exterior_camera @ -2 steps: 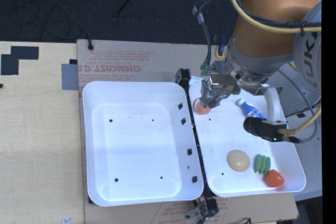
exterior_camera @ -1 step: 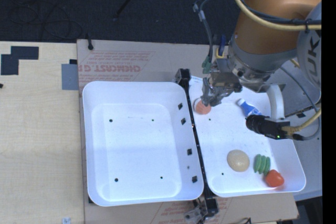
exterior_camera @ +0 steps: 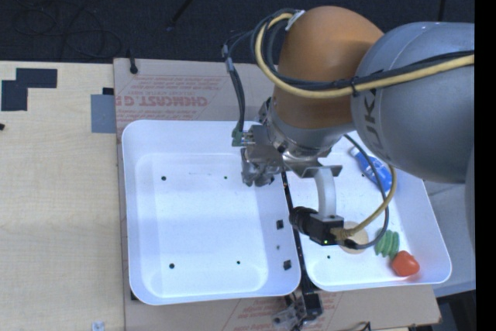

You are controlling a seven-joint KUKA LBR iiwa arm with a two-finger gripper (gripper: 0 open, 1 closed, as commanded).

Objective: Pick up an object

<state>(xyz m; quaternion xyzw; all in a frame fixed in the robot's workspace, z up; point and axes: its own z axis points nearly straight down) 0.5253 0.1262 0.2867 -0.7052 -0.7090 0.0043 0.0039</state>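
Note:
My gripper [exterior_camera: 258, 171] hangs low over the right side of the left white bin [exterior_camera: 147, 167], close to the wall it shares with the right bin [exterior_camera: 434, 236]. Nothing shows beneath it on the bin floor. Several small things lie in the right bin: a blue object [exterior_camera: 373, 169] half hidden by the arm, a green ridged piece [exterior_camera: 387, 243], a red-orange piece [exterior_camera: 404, 265] by the front right corner, and a tan round thing [exterior_camera: 357, 238] partly covered by the cable.
The grey and orange arm [exterior_camera: 333, 81] covers much of the right bin's back half. Cardboard [exterior_camera: 170, 93] lies under both bins, and the wooden bench [exterior_camera: 54, 205] stretches to the left.

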